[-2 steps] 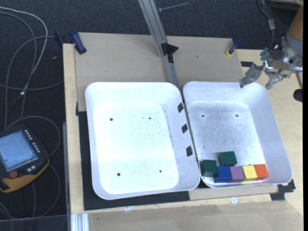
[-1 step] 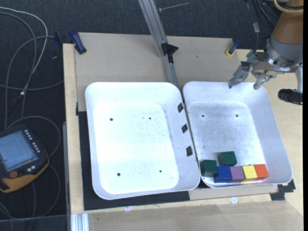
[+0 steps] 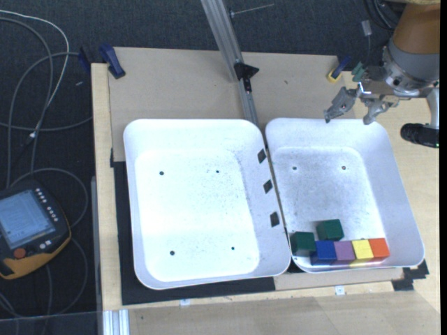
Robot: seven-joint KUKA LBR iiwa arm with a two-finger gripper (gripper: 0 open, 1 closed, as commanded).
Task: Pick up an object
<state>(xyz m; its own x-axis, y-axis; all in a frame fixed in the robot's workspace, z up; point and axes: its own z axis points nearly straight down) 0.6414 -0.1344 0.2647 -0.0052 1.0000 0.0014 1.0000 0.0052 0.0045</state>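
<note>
Blocks: packed along the near edge of the right bin point(image 3: 391, 159) — blue block point(image 3: 325, 250), purple block point(image 3: 344, 250), yellow block point(image 3: 362, 248), orange block point(image 3: 378, 246) in a row, touching; two green blocks, one point(image 3: 303, 242) at the row's left end, one point(image 3: 329, 229) just behind; probably slid down the bin's slope to its low edge.
Left bin point(image 3: 140, 145): speckled floor, nothing to pick.
Gripper point(image 3: 347, 110): fingers spread, holding nothing; above the right bin's far rim, well apart from the blocks.
Hard to make out: fingertips small and blurred; arm cut off at top right; blue block's lower face hidden by the bin lip.
</note>
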